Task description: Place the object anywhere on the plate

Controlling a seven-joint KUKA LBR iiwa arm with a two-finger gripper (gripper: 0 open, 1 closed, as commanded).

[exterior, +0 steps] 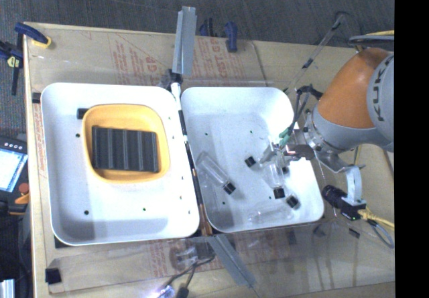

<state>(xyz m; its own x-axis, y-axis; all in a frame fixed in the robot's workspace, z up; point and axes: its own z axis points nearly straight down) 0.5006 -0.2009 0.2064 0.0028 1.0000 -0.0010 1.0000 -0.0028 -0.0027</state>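
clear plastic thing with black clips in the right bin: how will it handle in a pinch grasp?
The clear object looks like thin transparent plastic, so probably light and somewhat flexible. Its glossy surface may slip between the gripper fingers. It lies sprawled flat on the right bin floor, so rolling seems unlikely.

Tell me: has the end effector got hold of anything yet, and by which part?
Cannot be told. The end effector is low in the right bin among small dark pieces, but its tip is too blurred to show anything held. The yellow plate sits in the left bin.
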